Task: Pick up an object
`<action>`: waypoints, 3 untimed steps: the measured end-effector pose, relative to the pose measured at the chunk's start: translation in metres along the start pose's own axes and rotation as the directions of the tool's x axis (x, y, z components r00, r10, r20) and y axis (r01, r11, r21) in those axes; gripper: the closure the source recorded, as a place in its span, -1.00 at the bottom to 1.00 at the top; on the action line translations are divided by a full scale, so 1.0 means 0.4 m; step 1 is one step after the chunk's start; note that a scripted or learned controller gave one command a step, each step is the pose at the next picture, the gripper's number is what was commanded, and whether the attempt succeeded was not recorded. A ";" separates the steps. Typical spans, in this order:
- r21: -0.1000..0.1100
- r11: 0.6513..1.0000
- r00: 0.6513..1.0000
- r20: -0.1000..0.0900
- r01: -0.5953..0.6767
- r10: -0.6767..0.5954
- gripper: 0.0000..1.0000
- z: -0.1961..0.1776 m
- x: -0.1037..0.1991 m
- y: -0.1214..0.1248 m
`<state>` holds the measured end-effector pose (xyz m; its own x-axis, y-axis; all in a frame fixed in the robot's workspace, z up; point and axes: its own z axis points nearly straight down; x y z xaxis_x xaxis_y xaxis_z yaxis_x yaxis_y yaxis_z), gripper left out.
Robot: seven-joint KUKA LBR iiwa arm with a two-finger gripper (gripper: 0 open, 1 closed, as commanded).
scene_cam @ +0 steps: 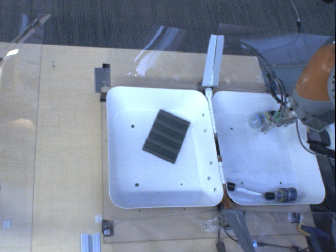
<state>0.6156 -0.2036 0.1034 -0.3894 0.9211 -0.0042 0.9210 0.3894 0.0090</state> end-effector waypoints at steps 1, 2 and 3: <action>0.000 1.000 1.000 0.000 0.000 0.000 -1.00 0.000 0.000 0.000; 0.005 0.999 0.999 -0.001 -0.041 0.041 -1.00 -0.096 -0.043 0.096; -0.004 1.000 1.000 0.006 -0.014 0.014 -1.00 -0.018 -0.003 0.087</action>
<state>0.6481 -0.1910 0.1111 -0.3764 0.9264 -0.0097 0.9263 0.3765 0.0127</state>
